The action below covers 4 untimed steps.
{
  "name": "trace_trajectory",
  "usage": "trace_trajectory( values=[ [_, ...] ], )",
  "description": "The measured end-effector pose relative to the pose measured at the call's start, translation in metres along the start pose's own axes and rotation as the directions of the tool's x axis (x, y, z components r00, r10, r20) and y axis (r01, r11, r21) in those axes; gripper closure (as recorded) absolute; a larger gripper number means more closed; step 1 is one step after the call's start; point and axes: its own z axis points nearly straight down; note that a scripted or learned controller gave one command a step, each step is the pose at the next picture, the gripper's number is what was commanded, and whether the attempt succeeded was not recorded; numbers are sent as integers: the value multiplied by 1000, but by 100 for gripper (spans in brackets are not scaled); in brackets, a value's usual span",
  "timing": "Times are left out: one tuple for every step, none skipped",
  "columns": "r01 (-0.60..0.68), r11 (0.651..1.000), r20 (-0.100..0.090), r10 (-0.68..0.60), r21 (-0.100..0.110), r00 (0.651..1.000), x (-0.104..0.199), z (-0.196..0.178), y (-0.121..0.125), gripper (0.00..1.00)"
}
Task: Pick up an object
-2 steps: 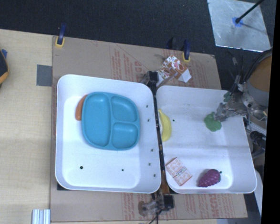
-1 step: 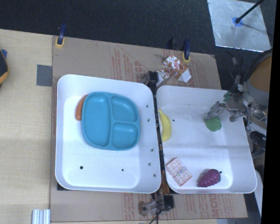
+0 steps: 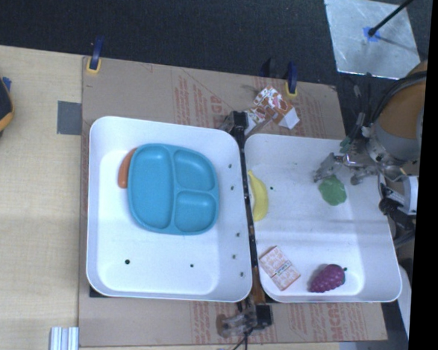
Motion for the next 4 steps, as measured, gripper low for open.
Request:
trace_trajectory(
  values=[
    [-2,1000,0,2,-2,1000,24,-106,-65,0],
    [1,1000,0,-1,2,1000,0,-29,-22,0],
    [0,1000,-1,0,0,1000,0,-14,5,0],
    [1,1000,0,-1,2,1000,1,17,-15,0]
  ],
)
